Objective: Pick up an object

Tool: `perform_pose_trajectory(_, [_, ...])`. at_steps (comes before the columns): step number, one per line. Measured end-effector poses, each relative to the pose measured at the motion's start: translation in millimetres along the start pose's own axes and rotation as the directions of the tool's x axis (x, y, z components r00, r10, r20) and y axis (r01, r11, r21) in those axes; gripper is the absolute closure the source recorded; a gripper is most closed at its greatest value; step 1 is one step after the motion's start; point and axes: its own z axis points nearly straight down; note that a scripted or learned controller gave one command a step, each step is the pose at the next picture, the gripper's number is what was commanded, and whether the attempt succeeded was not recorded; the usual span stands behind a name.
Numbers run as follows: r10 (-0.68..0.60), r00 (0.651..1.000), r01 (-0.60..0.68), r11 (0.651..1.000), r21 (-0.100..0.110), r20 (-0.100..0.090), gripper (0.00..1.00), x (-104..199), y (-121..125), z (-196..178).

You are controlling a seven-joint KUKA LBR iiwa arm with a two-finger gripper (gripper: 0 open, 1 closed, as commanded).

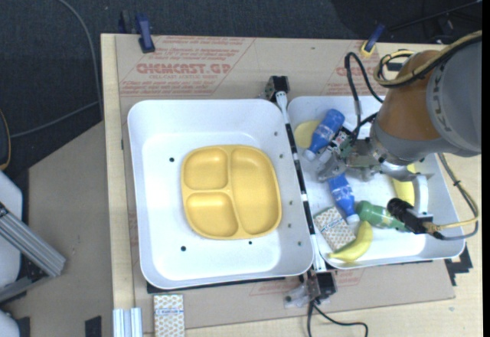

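Mostly hidden under its own wrist, the end effector (337,163) hangs over the right bin (440,247), grip state unreadable.

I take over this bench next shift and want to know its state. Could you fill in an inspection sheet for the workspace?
Surface: left bin; right bin.
Job's things: two blue bottles, green bottle, banana, patterned packet, all in right bin.
Clutter: yellow divided plate in left bin.
Grippers: pincer low over right bin, between the blue bottles.
Cables: black cable on arm.
Surroundings: blue clamps on bench edge.
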Motion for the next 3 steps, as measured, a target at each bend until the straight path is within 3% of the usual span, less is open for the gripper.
perform_pose_trajectory(1, [-0.002, 1.000, 0.002, 1.000, 0.002, -0.002, 0.00, 16.2, -5.7, -0.3])
perform_pose_trajectory(2, [-0.001, 1.000, 0.001, 1.000, 0.000, -0.002, 1.00, 16.1, -5.4, -10.1])
perform_pose_trajectory(3, [-0.004, 1.000, 0.004, 1.000, -0.004, -0.002, 1.00, 78.4, -5.0, -101.7])
